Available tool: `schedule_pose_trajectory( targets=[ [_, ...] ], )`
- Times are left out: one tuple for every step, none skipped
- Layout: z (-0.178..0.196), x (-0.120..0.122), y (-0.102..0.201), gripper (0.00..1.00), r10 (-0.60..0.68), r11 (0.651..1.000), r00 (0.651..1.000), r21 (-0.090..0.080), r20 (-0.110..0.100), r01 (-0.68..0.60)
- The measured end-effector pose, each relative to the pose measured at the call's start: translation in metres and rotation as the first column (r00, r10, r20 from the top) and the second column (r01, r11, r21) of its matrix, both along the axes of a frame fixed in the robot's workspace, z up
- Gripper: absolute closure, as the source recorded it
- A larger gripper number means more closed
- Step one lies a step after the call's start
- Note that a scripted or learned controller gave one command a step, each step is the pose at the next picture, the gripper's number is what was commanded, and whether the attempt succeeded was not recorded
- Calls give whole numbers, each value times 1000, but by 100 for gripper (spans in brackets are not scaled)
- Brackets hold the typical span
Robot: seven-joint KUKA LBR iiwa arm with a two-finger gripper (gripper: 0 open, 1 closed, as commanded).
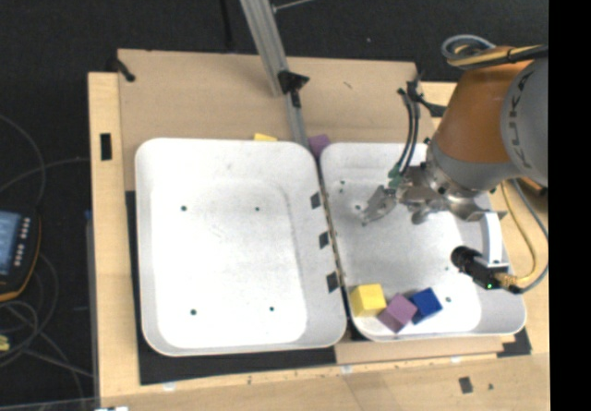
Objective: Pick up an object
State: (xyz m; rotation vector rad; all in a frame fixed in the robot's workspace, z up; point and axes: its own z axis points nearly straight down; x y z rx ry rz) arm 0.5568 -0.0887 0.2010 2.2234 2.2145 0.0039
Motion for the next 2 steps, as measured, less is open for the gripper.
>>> schedule_pose_trajectory(
  targets=[
    [-104,-4,-55,0,0,1000,1000,-2,-6,0],
    [-95,72,-98,0,7,1000,1000,-4,4,-7]
  ],
)
